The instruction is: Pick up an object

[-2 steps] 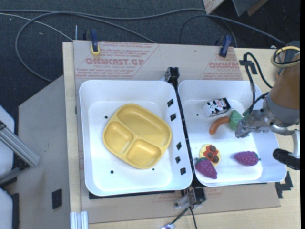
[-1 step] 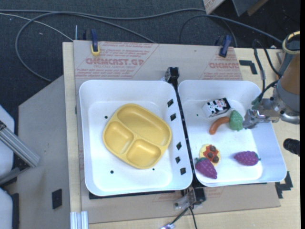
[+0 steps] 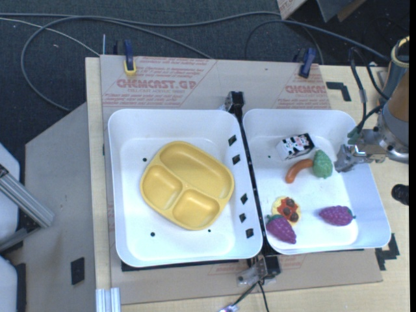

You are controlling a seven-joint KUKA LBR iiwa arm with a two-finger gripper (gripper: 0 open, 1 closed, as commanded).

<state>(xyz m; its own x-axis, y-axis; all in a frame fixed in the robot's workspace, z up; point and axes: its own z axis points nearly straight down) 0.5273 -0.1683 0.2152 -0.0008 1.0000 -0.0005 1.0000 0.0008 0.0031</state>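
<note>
Bench (image 3: 162, 90) of pale wood seen from above, carrying two shallow white bins side by side. Left bin (image 3: 123, 174) holds a yellow divided plate (image 3: 187, 185) with three compartments, lying flat near its middle. Right bin (image 3: 370, 194) holds the small toy items. From the right, the grey arm (image 3: 396, 103) reaches in over the right bin's far right rim, and its gripper (image 3: 346, 158) sits just right of a green vegetable-shaped piece (image 3: 322, 164); whether the fingers are apart or together cannot be told at this size, and nothing is seen between them. Two purple grape bunches lie near the front of the bin: one (image 3: 336, 215) toward the right, the other (image 3: 281, 229) at the front left corner. A black-and-white carton (image 3: 296, 145) rests toward the back. An orange sausage-shaped piece (image 3: 299, 170) lies touching the green piece's left side. A small round yellow piece with red spots (image 3: 286, 207) sits just behind the left grape bunch.
</note>
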